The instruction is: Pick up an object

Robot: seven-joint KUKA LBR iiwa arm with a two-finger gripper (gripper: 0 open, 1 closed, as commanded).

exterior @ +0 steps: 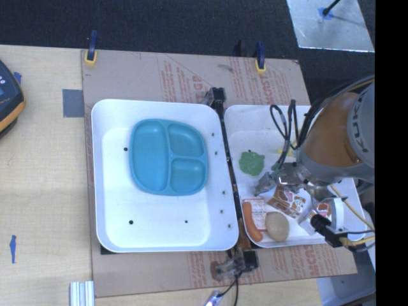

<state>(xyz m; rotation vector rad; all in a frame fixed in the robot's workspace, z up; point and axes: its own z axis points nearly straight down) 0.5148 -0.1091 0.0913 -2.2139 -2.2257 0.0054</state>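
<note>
Gripper (273, 182): low inside the right bin (255, 112), just below and right of the green lump (252, 163); whether it is spread or closed cannot be told from this slant.
Arm (331, 139): reaches in from beyond the green lump's right, wrist tipped down, apparently to bring the tool onto the clutter.
Likely target: the printed packet (288, 201), lying down-right of the green lump and closest to the tool; nothing looks lifted yet.
Other candidates: an orange sausage (252, 220) and a tan potato shape (277, 227), side by side well below the green lump, crowded enough to make a clean grab awkward.
Left bin (99, 171): left of the green lump, carrying a blue divided plate (169, 157), flat and hard to pinch.
</note>
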